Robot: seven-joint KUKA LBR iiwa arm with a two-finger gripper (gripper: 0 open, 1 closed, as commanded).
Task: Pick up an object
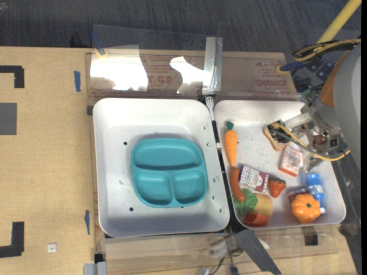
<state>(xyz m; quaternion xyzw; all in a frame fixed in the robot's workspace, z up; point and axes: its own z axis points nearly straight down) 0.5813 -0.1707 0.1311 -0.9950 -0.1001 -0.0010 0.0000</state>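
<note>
Gripper hangs over the right bin; whether it grips anything is unclear. Just below it lies a carton, with a bottle, pumpkin, strawberry and carrot around. Left bin holds a teal tray.

Setting: robotics lab
Evidence: taped plywood desk, two white bins, loose cables, toy food

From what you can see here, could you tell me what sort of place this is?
Probably a robotics lab's grasping test bench: two shallow white bins sit side by side on a taped bench, toy food such as a carrot and a pumpkin fills one, and a robot hand reaches in.
</note>
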